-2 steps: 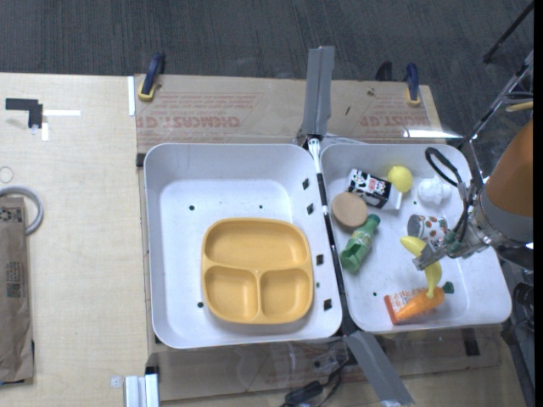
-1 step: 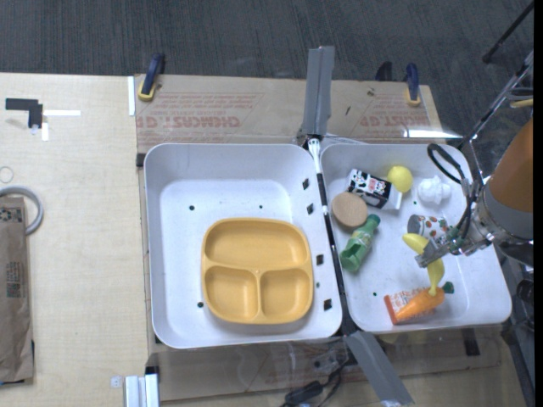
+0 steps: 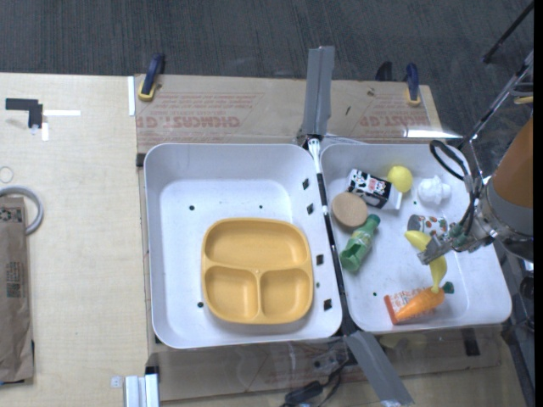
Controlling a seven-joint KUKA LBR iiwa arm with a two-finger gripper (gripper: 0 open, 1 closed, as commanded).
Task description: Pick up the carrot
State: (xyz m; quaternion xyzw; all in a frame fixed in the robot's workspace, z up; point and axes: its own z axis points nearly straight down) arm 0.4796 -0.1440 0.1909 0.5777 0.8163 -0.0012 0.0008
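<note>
The carrot is orange with a green top and lies near the front edge of the right bin. My gripper hangs over the right side of that bin, a short way behind the carrot and apart from it. It sits just above a yellow banana-shaped piece and beside a small yellow item. Nothing orange shows at the gripper.
The right bin also holds a green bottle, a brown round item, a black-and-white carton, a lemon, a white crumpled item and a printed packet. A yellow divided plate lies in the left bin.
</note>
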